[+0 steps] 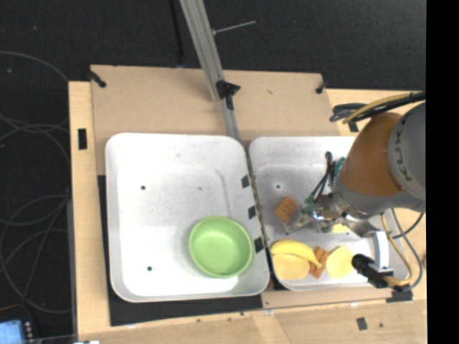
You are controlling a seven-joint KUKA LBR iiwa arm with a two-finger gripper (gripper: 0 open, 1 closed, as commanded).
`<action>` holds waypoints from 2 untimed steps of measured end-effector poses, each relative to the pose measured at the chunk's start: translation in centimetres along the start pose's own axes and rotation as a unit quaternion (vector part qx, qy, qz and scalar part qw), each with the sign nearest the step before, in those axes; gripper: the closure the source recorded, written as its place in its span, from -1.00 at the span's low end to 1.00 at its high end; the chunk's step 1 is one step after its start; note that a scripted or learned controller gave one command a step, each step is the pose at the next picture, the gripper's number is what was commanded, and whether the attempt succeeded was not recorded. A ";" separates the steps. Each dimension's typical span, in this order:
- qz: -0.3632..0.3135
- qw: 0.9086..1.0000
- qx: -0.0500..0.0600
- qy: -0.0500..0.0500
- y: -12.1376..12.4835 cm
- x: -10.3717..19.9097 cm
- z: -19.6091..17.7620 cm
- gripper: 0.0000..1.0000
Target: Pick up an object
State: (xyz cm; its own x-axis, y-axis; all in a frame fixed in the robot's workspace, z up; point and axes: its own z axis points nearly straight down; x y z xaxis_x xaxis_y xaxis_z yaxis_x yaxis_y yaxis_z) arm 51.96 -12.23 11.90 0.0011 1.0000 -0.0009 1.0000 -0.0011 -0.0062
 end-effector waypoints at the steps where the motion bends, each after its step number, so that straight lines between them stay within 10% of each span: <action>1: 0.002 1.000 -0.005 0.001 0.3 0.1 -1.4 1.00; 2: -0.002 1.000 -0.006 0.000 1.2 -0.6 -6.3 1.00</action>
State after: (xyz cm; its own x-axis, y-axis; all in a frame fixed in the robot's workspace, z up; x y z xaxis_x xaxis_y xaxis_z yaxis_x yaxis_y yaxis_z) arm 53.18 -12.79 18.15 -0.0031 1.0000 -0.0014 1.0000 0.0031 0.0066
